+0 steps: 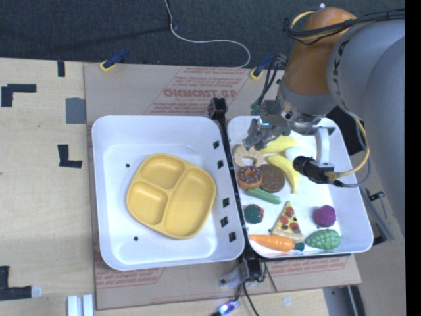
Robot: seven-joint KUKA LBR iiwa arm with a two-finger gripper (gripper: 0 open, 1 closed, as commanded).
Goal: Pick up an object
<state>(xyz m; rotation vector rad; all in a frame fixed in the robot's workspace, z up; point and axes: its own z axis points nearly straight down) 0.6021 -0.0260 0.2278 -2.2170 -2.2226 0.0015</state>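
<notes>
The gripper (261, 135) is hovering low over the far left part of the right bin (358, 206); whether it is apart or together cannot be told. A banana (284, 163) is lying just to its right and slightly nearer, its long axis running from the gripper toward the bin's near right. A doughnut (250, 176) and a brown cookie (271, 178) are sitting just below the gripper. Well to its left, a yellow plate (171, 195) is resting in the left bin (108, 189).
</notes>
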